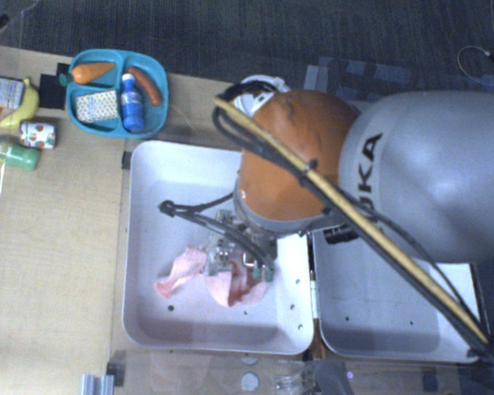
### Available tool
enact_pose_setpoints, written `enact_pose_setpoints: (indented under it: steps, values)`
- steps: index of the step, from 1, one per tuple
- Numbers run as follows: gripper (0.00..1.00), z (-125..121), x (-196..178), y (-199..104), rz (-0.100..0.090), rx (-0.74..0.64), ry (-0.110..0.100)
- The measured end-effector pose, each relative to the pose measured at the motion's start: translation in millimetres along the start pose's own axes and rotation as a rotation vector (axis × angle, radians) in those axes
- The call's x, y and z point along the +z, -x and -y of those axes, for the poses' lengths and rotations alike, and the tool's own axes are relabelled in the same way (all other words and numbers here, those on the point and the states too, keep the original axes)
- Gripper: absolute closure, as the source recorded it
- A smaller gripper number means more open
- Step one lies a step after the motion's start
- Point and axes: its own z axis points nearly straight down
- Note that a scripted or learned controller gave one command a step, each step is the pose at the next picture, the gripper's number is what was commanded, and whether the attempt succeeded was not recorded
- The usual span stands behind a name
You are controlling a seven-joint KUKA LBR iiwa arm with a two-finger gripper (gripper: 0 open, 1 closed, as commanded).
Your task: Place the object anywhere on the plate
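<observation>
Arm [426,167] overhead, claw [239,255] down in left bin [152,226] over pink cloth [188,272]; grip can't be told. Pickup stage, I'd say. Next: confirm grasp, find plate.

Grey arm [443,169] reaching in from the right, orange-banded wrist bent steeply down, gripper [239,257] low.

We see two bins side by side on the desk [47,259]: the left bin [149,252] holds a crumpled cloth [208,276] near its middle, with the claw [240,260] directly over it. The right bin [373,333] lies under the arm [425,176]. Behind the left bin sits a divided plate [118,91] holding small items; a can [37,134] and bottle [6,153] lie further left.
</observation>
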Motion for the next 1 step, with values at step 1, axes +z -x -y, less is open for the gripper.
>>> enact_pose_setpoints:
  steps: [1]
  values:
    - [0.00, 0.1, -0.3, 0.2, 0.001, 0.000, 0.000]
